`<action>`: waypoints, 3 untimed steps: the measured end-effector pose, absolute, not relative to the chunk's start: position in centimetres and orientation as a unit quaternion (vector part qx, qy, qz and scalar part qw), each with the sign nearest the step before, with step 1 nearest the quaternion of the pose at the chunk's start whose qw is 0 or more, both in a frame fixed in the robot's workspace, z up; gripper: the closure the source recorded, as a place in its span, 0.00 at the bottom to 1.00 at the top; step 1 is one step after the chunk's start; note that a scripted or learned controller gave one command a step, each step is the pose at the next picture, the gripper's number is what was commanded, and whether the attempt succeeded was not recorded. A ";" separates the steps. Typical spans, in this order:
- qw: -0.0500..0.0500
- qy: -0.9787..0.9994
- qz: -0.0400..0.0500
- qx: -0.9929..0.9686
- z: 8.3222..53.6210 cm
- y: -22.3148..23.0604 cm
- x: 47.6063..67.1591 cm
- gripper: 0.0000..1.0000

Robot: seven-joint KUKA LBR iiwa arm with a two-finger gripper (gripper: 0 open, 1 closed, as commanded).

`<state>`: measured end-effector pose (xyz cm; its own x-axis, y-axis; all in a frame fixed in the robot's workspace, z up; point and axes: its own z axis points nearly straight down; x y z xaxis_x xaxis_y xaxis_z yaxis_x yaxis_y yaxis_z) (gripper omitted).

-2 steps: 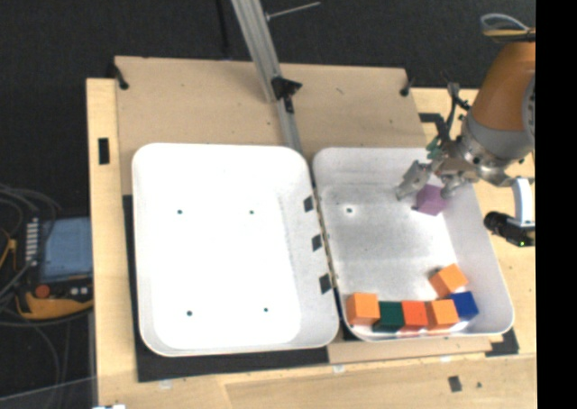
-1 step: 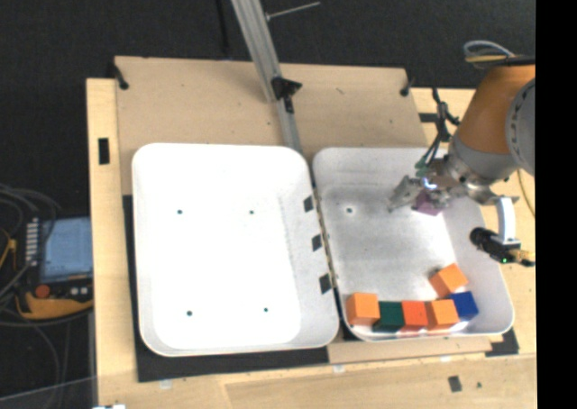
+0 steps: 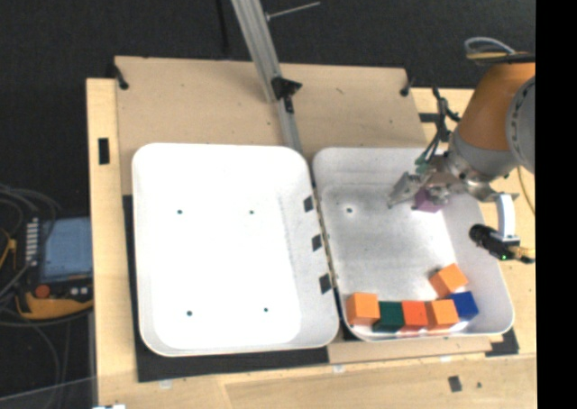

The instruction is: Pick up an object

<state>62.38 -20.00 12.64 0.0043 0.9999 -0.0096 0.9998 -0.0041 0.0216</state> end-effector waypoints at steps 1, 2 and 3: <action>0.013 0.705 0.005 0.709 13.7 -20.2 62.4 1.00; 0.003 0.704 0.002 0.710 19.8 -20.5 61.8 1.00; 0.004 0.707 0.002 0.707 26.3 -20.9 61.9 1.00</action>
<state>61.92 -20.88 26.31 0.0003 1.0000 -0.0029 1.0000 -0.0003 0.0090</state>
